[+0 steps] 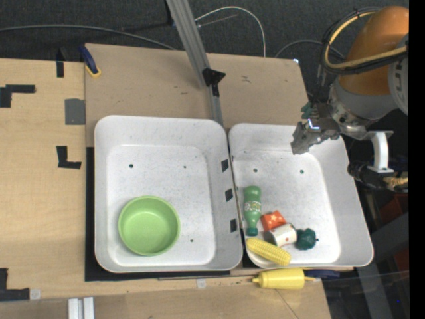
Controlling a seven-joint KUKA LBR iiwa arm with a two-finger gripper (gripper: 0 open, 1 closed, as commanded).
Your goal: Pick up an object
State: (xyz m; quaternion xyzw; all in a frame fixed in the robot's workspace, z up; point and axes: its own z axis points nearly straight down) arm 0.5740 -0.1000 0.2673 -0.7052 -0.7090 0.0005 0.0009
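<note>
Two white bins (106, 178) – one green bowl (149, 225)

Green bottle (252, 209), orange-white block (278, 228), dark green piece (305, 238), corn cob (268, 250): clustered, right bin's near side.

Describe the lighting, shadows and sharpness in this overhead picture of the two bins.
In the camera view: light is even and soft, with no hard glare on the white bins; the green bowl is shaded along its inner wall; the toys, such as the corn cob, are slightly soft and grainy; the gripper is dim and blurry.
</note>
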